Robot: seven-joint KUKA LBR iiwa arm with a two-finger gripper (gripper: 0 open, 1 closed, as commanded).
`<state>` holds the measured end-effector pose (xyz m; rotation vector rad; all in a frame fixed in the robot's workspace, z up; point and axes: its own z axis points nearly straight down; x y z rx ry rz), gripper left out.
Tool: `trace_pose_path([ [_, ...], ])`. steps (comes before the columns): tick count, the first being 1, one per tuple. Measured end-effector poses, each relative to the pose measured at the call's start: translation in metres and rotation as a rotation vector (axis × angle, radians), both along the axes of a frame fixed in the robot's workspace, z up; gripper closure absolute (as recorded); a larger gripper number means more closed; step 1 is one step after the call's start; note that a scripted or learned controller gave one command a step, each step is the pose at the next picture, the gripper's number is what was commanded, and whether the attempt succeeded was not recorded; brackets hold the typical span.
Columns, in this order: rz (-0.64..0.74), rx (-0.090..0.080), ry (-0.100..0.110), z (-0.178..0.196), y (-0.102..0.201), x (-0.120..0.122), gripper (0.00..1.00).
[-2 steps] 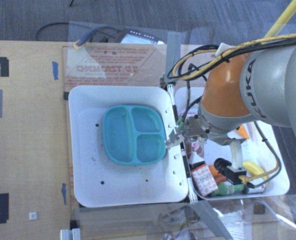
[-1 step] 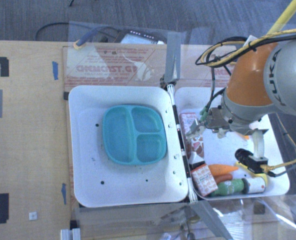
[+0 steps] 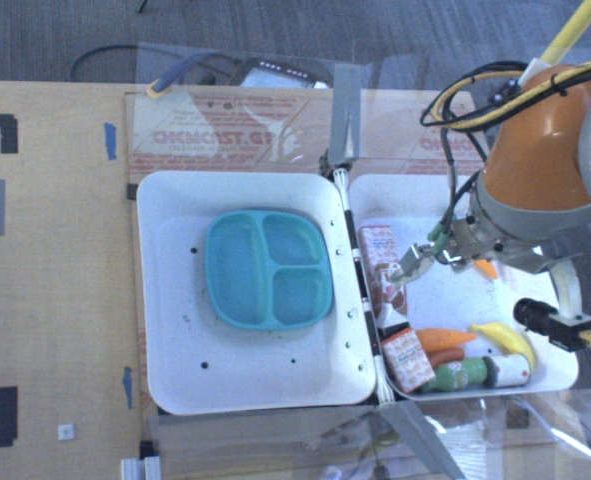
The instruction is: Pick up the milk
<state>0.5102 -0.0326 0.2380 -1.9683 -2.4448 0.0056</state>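
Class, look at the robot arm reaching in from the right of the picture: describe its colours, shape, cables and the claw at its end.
The arm is a rounded, bulky body with a broad orange band above a grey wrist section. Yellow and black cables loop over its top, and thinner dark wires run down its side. At its end sits a small metallic claw in silver-grey, with a touch of green near its base.

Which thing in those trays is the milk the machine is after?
Look in the right-hand white bin, along its left wall. There a small red-and-white milk carton lies flat, just left of the claw. Unlike the orange-red box at the bin's near edge, it sits alone, apart from the toy vegetables.
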Motion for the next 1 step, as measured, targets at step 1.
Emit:
trace_pose_path([
  [1, 0.164, 0.001, 0.003, -0.0563, 0.1116, 0.0228, 0.00],
])
